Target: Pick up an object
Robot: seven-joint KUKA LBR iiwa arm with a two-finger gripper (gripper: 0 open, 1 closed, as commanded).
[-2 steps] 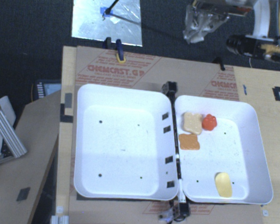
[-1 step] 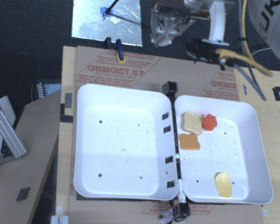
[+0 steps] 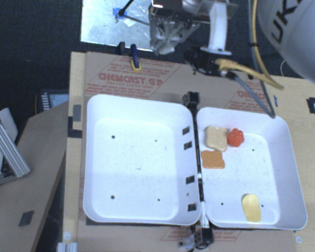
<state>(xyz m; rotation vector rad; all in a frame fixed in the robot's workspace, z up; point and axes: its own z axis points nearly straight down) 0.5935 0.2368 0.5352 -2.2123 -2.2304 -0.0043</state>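
A: Fingers (image 3: 158, 37): the tips look drawn together into 1 blunt point, with nothing between them. The two-finger gripper (image 3: 163, 49) hangs at 12 o'clock in the view, over a shiny grey metal sheet (image 3: 104, 15) beyond the bins.

B: Noted. What is it clear of?

A: Both bins. It is well apart from every loose object. Grey arm (image 3: 300, 31) bulks in at 1 o'clock, with yellow cable (image 3: 253, 49) trailing beside it.

B: Objects?

A: 4, all in the shallow white right-hand bin (image 3: 292, 177). Pale beige flat piece shaped like a toast slice (image 3: 217, 138) sits toward the bin's 11 o'clock. A small red-orange rounded lump (image 3: 235, 137) lies just beside it at its 3 o'clock; I cannot tell whether they touch. An orange-brown flat squarish piece (image 3: 213, 160) is at the beige one's 6 o'clock, close, edges near or meeting.

B: And the 4th?

A: A pale yellow oblong piece (image 3: 252, 207), alone toward the bin's 5 o'clock, well apart from the other 3.

B: Left side?

A: The shallow white left-hand bin (image 3: 89, 161) shows a few dark specks on its floor. The 2 bins sit rim to rim on a brown printed cardboard sheet (image 3: 134, 77), with black clips (image 3: 188, 146) along the shared edge.
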